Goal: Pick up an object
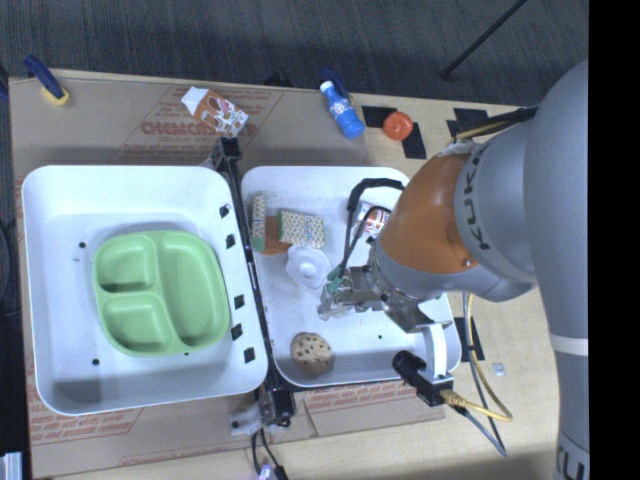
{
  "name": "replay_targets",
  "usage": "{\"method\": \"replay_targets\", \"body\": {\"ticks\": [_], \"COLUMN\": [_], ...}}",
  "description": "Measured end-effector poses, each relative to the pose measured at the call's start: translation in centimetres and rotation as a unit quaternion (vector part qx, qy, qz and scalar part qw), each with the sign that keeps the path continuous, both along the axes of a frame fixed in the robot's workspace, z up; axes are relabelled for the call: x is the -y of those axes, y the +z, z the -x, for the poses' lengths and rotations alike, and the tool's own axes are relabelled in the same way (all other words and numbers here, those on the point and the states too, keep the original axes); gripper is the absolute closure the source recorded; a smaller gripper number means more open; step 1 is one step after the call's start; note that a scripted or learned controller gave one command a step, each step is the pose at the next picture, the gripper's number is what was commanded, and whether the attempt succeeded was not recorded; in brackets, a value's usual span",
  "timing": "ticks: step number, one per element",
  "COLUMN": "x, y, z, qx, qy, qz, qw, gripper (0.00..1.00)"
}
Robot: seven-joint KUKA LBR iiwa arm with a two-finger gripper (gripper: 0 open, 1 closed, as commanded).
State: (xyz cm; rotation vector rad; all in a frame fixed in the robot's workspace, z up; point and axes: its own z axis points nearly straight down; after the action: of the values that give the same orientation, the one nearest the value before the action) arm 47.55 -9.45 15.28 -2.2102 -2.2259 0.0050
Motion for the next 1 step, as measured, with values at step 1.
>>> {"method": "replay_targets", "body": {"ticks": [1], "x": [5.17], "y": [-0.46], "z": [-6.73], "qx": [0.002], "qy": [-0.001], "qz": [0.0004], "qw": [1.0], "gripper": [1.0]}}
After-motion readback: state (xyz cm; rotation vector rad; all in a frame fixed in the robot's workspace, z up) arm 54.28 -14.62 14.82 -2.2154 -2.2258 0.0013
